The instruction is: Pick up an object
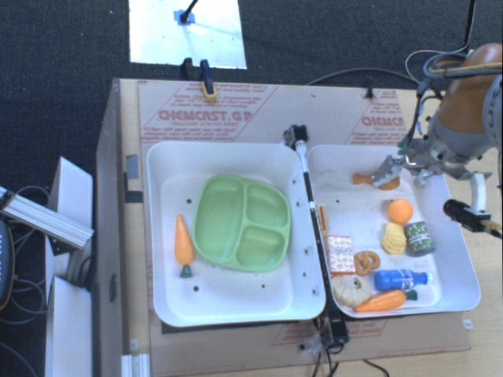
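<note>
Camera view: bench board (pixel 236 104) reads "CHEMCAST GP" behind 2 bins (pixel 169 171).

**Grey Arm With an Orange Band**

Big round grey metal robot arm (pixel 471 128), smooth and a bit shiny. Wide orange band (pixel 475 93) wrapped around it near the top, bright like a pumpkin. Thin grey and yellow cables (pixel 435 61) looped over the orange part. Lower down, a silver metal two-finger gripper (pixel 401 166), small and pointy, with light grey fingers (pixel 391 167). White bar (pixel 478 187) hanging off the side. Black stubby part (pixel 464 212) below that, round at the end.
</note>
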